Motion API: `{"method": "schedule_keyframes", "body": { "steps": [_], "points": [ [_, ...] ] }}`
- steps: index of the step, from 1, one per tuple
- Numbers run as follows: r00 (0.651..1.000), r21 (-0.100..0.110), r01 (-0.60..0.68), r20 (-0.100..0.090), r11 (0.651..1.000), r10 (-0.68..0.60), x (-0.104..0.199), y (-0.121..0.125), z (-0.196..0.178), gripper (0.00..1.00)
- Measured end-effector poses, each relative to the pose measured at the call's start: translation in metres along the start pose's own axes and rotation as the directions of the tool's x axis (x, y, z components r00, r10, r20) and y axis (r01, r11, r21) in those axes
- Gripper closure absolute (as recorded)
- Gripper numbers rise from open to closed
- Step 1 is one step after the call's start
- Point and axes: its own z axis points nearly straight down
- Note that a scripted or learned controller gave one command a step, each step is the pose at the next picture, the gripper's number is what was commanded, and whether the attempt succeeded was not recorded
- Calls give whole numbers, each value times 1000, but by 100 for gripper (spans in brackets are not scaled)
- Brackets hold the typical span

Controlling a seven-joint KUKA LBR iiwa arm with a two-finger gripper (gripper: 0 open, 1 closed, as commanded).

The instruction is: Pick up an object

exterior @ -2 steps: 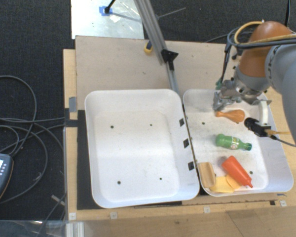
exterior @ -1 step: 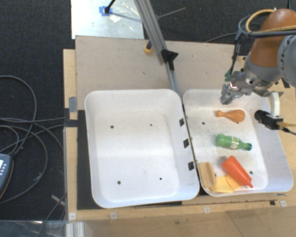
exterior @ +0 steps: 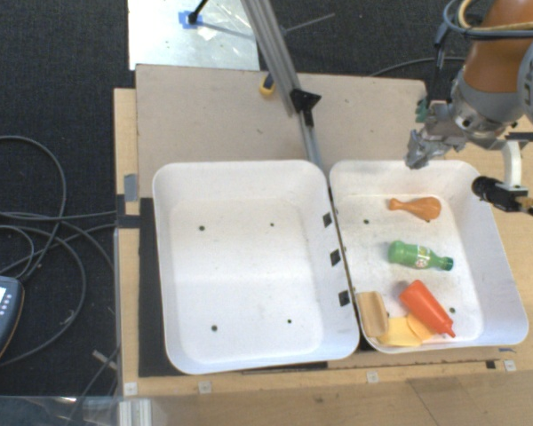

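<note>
The right bin [exterior: 489,247] holds an orange drumstick-shaped toy [exterior: 416,207] near its back, a green bottle [exterior: 417,256] in the middle, and an orange-red carrot-shaped piece [exterior: 425,308] toward the front. A tan block [exterior: 371,312] and a yellow flat piece [exterior: 401,331] lie at the front left corner. My gripper [exterior: 418,155] hangs over the back rim of the right bin, above and behind the drumstick toy, with nothing seen between its fingers.
The left bin [exterior: 173,238] sits beside the right one, with black clips [exterior: 335,257] along the shared edge. A grey pole [exterior: 280,56] slants across the back board. Cables [exterior: 35,229] lie on the floor at left.
</note>
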Motion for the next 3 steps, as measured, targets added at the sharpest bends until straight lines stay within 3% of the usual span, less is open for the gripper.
{"method": "schedule_keyframes", "body": {
  "steps": [1,3],
  "points": [
    [1000,4,0,-1,1000,0,0,1,-14,100],
    [1000,10,4,-3,1000,-3,90,-41,-25,100]
  ]
}}
